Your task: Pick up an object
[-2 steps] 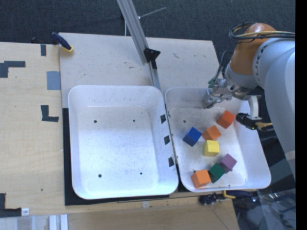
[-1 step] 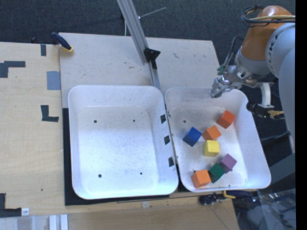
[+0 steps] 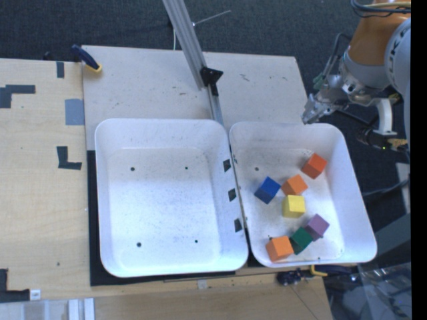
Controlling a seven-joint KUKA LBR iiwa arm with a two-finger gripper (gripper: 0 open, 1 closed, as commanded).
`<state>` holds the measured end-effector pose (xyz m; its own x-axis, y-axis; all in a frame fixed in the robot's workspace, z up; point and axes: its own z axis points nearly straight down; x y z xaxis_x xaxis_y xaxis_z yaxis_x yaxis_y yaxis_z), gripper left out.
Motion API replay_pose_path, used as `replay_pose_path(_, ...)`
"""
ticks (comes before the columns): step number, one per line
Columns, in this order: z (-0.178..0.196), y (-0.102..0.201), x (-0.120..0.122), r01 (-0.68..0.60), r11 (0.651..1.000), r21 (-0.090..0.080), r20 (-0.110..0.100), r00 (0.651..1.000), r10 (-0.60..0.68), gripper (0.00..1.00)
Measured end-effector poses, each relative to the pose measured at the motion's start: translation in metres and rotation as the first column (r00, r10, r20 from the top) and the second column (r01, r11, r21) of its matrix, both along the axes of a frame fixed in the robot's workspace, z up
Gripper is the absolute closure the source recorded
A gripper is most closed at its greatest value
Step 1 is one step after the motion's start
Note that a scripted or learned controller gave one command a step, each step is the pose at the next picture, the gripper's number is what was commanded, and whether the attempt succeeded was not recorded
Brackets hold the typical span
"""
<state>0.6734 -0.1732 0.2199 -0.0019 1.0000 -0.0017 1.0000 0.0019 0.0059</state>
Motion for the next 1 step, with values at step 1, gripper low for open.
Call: replay_pose_path(1, 0.0116, 0.0530, -0.0055, -0.004, 1.000, 0.004, -0.005, 1.000, 0.004, 1.00)
